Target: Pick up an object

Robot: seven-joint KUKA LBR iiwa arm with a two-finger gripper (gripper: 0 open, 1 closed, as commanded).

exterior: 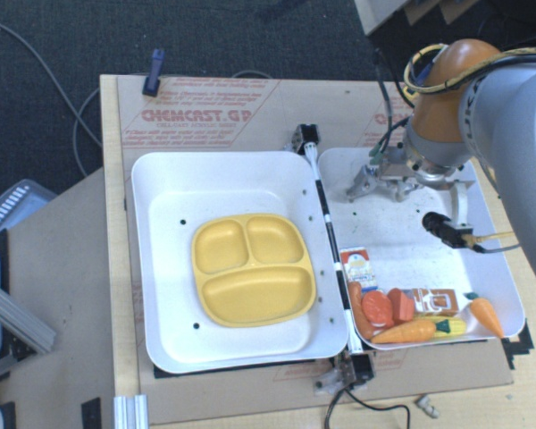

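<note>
**Toys lie toward six o'clock of the gripper**

My gripper (pixel 375 184) hangs over the right bin (pixel 509 280) at its twelve o'clock end; I cannot tell its opening, and I see nothing in it. The toy pile sits at six o'clock: two carrots (pixel 406 332), one tomato (pixel 376 307), two cartons (pixel 357 267). One yellow tray (pixel 253 269) fills the left bin (pixel 161 239).

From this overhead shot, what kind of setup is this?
Likely a robot lab pick-and-place bench: two white bins side by side, a yellow divided tray, toy food, and loose cables on dark carpet.
</note>
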